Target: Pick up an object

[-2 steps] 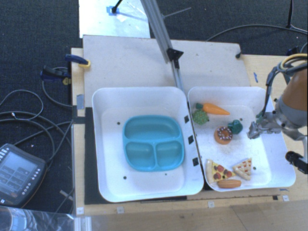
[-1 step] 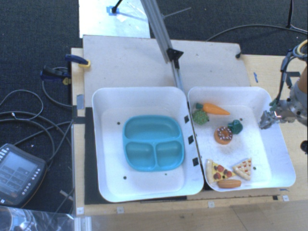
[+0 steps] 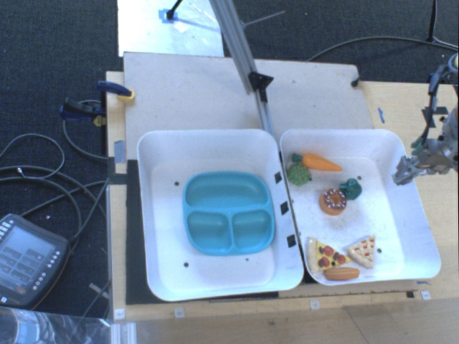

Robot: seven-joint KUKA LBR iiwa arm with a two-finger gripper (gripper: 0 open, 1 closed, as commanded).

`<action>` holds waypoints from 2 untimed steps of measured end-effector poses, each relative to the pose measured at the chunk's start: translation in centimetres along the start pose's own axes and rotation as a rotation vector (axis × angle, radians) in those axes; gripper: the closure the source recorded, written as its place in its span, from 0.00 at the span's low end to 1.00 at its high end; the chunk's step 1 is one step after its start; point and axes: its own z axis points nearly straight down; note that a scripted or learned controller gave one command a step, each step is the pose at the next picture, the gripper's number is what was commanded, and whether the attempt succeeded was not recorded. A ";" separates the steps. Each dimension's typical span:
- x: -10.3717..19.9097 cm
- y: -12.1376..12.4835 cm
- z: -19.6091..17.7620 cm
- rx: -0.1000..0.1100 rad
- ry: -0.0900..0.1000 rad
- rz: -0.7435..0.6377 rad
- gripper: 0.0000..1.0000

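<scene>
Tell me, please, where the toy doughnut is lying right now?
The doughnut lies near the middle of the right bin, just left of a dark green toy and below the carrot.

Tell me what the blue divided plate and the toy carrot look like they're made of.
The blue divided plate looks like moulded plastic: one even turquoise colour, rounded compartment walls, a soft sheen. The toy carrot is probably plastic or rubber too, going by its flat, uniform orange and smooth surface, though it is too small here to be sure.
</scene>
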 end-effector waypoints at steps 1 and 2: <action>6.0 -0.4 0.1 0.005 0.005 -0.006 1.00; 11.6 -0.3 1.1 0.005 0.005 -0.006 1.00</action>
